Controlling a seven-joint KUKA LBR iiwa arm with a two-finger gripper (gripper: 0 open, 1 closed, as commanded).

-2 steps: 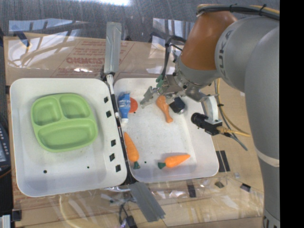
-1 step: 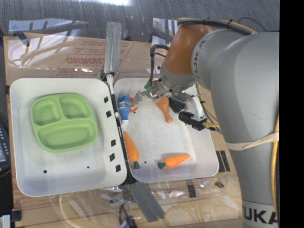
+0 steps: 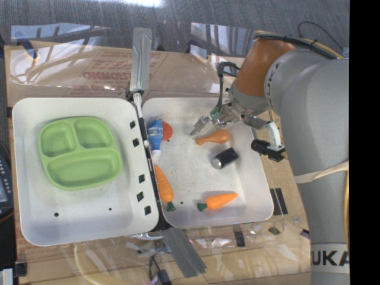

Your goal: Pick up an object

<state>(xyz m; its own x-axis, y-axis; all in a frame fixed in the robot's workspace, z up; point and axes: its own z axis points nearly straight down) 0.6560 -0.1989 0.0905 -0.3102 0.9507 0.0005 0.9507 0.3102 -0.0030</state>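
The gripper (image 3: 203,125) hangs over the far part of the right bin (image 3: 255,183), with its two fingers spread apart and nothing between them. A brown toy drumstick (image 3: 214,138) lies just beside and below the fingertips, and a small black can (image 3: 225,157) sits a little nearer to the front. Two orange carrots rest in the same bin, one (image 3: 218,200) near the front wall and one (image 3: 163,186) by the left wall, while a green plate (image 3: 79,152) lies in the left bin (image 3: 35,218).
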